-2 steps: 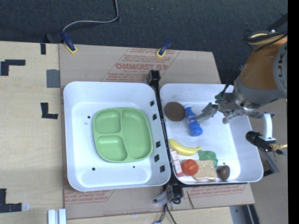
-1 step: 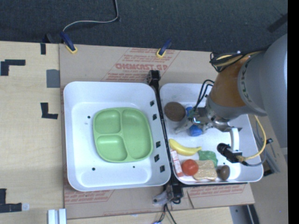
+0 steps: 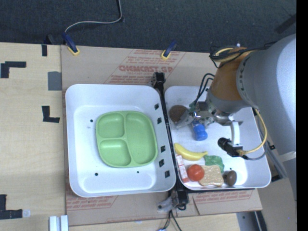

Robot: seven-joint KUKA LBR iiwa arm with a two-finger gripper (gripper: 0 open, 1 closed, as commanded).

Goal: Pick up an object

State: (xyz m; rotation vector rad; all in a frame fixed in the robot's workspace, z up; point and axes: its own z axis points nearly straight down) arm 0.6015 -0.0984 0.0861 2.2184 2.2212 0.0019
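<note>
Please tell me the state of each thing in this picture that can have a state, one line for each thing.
green plate: lying flat in the left bin, nothing in its compartments.
hand: low in the right bin, above the blue object; grip hidden.
banana: lying on its side, not held.
tomato: resting beside the bread slice.
brown round object: resting by the bin's left wall.

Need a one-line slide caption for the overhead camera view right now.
Arm's gripper low in the right bin near a blue object, toy food beside it; green divided plate in the left bin.
</note>
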